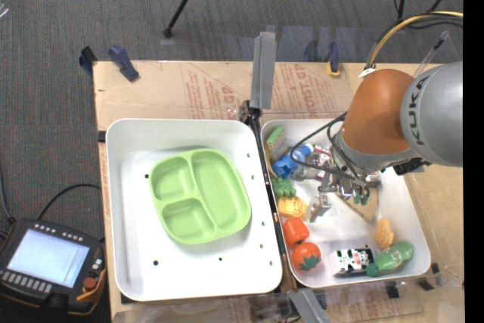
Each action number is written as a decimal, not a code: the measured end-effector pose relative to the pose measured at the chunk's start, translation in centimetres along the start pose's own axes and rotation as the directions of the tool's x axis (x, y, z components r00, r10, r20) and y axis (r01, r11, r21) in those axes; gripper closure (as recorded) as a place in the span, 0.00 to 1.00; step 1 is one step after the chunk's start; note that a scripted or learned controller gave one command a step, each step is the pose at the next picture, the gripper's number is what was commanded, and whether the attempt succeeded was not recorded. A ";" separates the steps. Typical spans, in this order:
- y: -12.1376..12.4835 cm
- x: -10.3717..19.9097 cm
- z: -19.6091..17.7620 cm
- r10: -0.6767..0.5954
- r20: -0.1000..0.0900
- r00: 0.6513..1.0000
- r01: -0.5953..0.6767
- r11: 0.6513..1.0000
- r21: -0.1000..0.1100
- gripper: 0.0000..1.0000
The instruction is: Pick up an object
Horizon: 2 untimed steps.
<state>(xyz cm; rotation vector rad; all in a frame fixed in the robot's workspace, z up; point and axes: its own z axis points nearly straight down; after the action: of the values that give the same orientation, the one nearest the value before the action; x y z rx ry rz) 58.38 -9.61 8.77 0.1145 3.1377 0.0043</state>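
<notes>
The right bin (418, 227) holds several toy foods. A yellow corn cob (291, 206) lies at its left side, with an orange pepper (295, 229) and a red tomato (306, 256) in front of it. A blue piece (285, 165) and a green leafy piece (283, 186) lie behind the corn. A cow-patterned carton (353, 259), a green bottle shape (394, 256) and a small yellow-orange piece (385, 232) lie near the front right. My gripper (321, 206) hangs low over the bin's middle, just right of the corn, with bare bin floor under it.
The left bin (121, 238) carries a green divided plate (200, 195). A tan wedge (364, 202) lies beside the gripper's right. A yellow-green toy (274, 138) sits in the right bin's back left corner. A grey post (263, 72) stands behind the bins.
</notes>
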 end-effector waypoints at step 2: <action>1.4 -2.5 0.4 0.088 -0.017 0.996 -0.087 0.996 0.009 0.00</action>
<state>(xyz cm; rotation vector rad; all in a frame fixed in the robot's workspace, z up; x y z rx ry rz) 60.96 -8.41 8.41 0.2532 3.1478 -0.0070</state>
